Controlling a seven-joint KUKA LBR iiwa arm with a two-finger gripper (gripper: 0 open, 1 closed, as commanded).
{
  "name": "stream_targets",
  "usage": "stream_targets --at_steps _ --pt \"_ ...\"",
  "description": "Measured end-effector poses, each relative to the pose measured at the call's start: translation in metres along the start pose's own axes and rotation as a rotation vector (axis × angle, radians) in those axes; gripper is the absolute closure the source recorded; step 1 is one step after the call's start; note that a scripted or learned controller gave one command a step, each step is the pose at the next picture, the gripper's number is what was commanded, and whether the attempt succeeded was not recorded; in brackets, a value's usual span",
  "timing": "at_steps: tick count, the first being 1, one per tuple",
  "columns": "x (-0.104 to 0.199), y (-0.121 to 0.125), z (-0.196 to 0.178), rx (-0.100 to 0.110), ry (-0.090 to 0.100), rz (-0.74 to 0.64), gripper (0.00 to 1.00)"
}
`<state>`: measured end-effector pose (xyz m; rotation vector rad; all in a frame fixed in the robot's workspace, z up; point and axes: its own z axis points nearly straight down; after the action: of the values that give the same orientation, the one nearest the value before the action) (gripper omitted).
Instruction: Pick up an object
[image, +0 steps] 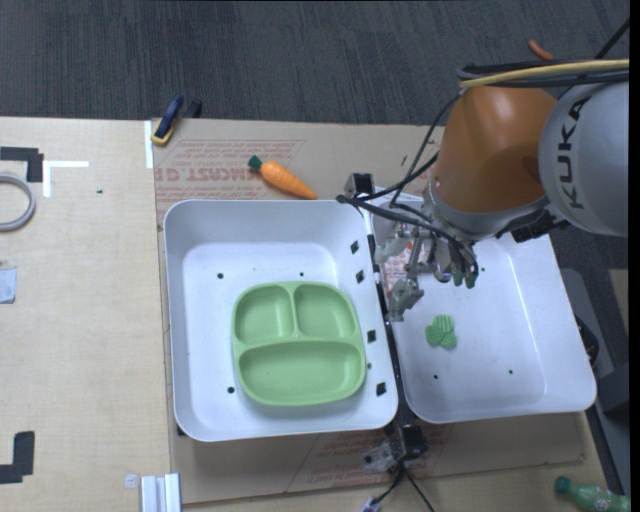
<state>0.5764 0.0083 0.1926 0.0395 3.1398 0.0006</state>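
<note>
A small green leafy toy (441, 333) lies in the right bin (530, 380), left of its middle. My gripper (424, 276) hangs over the same bin's upper left part, just above and slightly left of the green toy, under the orange wrist band. A pale pinkish-white item (398, 264) shows beside the gripper near the bin's left wall; what it is cannot be made out. A green divided plate (298, 343) rests in the left bin (200, 300).
An orange toy carrot (283, 177) lies on the cardboard behind the left bin. A blue and yellow marker (167, 119) sits at the back left. Cables (400, 470) run in front of the bins, and a green bottle (590, 492) lies at the front right.
</note>
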Motion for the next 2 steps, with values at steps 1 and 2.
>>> stream_targets --at_steps 1,2 --pt "-0.018 -0.010 0.000 0.000 -0.003 -0.346 0.00" --pt "-0.020 -0.026 0.000 0.000 -0.003 -0.610 0.00"
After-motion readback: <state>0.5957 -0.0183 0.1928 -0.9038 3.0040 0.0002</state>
